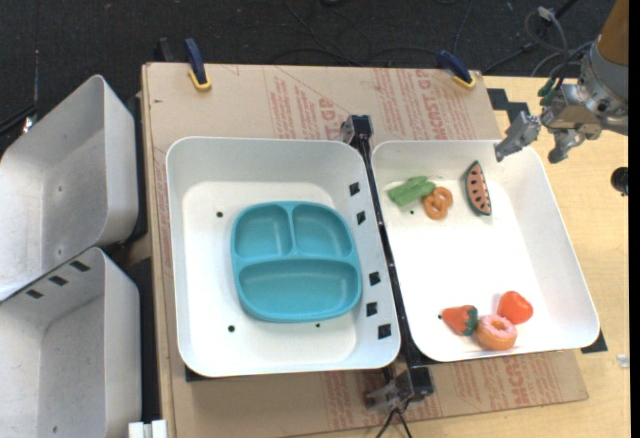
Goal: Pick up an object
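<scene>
My gripper (537,144) hangs over the back right corner of the right bin (560,256), its two fingers spread apart with nothing between them. In that bin's back part lie a watermelon slice (477,188), a small orange pretzel (437,202) and a green pod (410,190). Near its front edge sit a pink donut (496,332), a red pepper (515,306) and a red strawberry-like piece (460,319). The watermelon slice is the closest item, a little to the left of and nearer than the fingers.
The left bin (195,226) holds a teal divided plate (296,261). A black divider (375,226) runs between the bins. Two more white bins (60,186) stand off the bench at the left. Blue clamps (198,66) grip the board's back edge.
</scene>
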Tool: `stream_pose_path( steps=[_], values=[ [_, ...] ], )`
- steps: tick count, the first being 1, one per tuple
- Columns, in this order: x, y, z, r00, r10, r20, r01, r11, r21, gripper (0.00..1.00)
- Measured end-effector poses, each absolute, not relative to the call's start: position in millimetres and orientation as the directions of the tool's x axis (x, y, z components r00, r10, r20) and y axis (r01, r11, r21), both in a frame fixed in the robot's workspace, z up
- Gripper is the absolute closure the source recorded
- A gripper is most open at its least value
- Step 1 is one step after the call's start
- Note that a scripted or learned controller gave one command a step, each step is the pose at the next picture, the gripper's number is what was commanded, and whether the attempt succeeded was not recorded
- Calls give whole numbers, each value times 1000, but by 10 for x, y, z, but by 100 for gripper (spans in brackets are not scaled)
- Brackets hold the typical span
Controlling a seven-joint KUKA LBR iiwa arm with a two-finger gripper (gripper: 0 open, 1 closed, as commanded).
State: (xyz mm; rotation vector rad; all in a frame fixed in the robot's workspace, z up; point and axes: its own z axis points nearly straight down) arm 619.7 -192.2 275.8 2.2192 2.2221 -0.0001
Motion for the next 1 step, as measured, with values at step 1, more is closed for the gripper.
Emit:
stream_pose_path(
  steps=[1],
  values=[
    [6295, -1929, 2208, -2, 1000, 0, 1000, 2, -4, 0]
  ],
)
